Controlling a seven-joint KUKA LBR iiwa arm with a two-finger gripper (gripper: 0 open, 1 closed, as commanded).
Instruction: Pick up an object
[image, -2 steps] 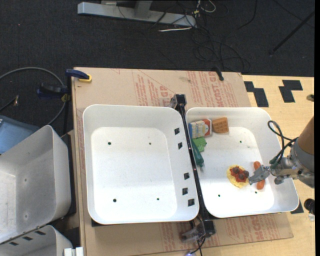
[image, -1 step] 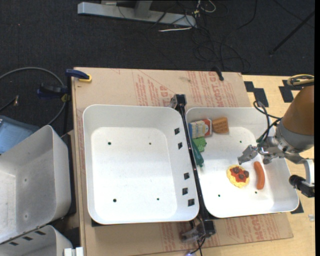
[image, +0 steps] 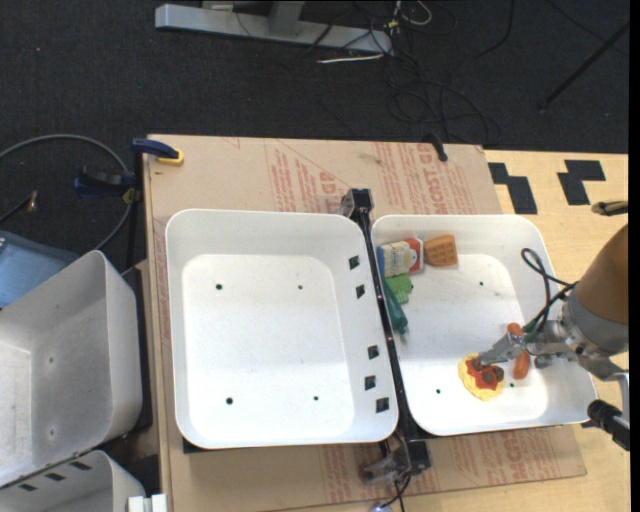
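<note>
Reaching in from the right, I have my pincer (image: 492, 360) low in the right-hand bin (image: 520, 235), close to its near right corner. Its tips sit at a small yellow and red object (image: 482, 378) lying flat on the bin floor, with an orange-red piece (image: 520, 364) just beside it on the arm side. The yellow object is directly under and slightly toward the near rim from my tips, so I judge the coming move to be a short drop and a squeeze, not a sideways travel. Whether my pincer is open, closed or already on something, I cannot tell; the parts there are too small and dark to separate.

Farther off, against the far left of this bin, sit a white carton with a red and blue label (image: 400, 257), a tan block (image: 441, 251) touching its right side, and a green and teal item (image: 399, 301) whose long axis runs along the divider wall. Those are well apart from my tips. The left bin (image: 180, 300) lies across the divider.

The carton's print is too small to read. On the brown tabletop (image: 300, 170) there is faint red lettering, upside down and not legible to me.
</note>
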